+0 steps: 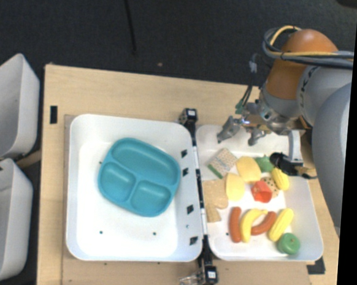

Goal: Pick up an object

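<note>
My gripper (243,131) hangs over the back edge of the right bin (312,204), its two fingers spread apart with nothing between them. Just below it lie toy foods: a green-edged cracker sandwich (222,162), a yellow cheese wedge (248,169), a pale yellow piece (235,187), a red cube (262,191), a tan biscuit (215,194), a red sausage (235,224), a yellow banana (250,223), an orange carrot (265,223), a yellow corn piece (281,223) and a green round piece (289,243).
The left bin (81,162) holds a blue divided plate (139,175). A black clip (188,115) sits at the back between the bins. The grey arm with its orange band (295,62) reaches in from the upper right.
</note>
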Robot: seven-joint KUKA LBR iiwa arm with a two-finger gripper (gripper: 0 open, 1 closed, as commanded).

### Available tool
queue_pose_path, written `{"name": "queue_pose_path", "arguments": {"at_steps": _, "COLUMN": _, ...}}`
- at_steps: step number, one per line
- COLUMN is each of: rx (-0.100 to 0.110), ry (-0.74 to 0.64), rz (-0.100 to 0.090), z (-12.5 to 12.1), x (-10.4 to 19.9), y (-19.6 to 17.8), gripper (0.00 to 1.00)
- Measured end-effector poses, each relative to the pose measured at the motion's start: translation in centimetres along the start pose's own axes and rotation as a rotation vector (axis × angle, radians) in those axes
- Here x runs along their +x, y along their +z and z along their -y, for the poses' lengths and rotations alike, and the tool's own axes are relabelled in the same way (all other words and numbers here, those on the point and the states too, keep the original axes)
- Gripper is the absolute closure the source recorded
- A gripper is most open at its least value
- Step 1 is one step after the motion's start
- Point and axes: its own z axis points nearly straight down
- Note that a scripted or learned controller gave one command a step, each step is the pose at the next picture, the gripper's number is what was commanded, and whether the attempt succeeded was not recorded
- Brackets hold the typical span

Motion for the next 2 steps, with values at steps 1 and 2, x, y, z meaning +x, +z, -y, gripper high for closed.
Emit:
{"name": "queue_pose_path", "arguments": {"at_steps": 1, "rx": -0.001, "ry": 0.001, "rz": 0.0, "z": 0.4, "x": -0.7, "y": 4.4, "gripper": 0.0}}
{"name": "queue_pose_path", "arguments": {"at_steps": 2, "rx": -0.003, "ry": 0.001, "rz": 0.0, "z": 0.4, "x": -0.8, "y": 6.5, "gripper": 0.0}}
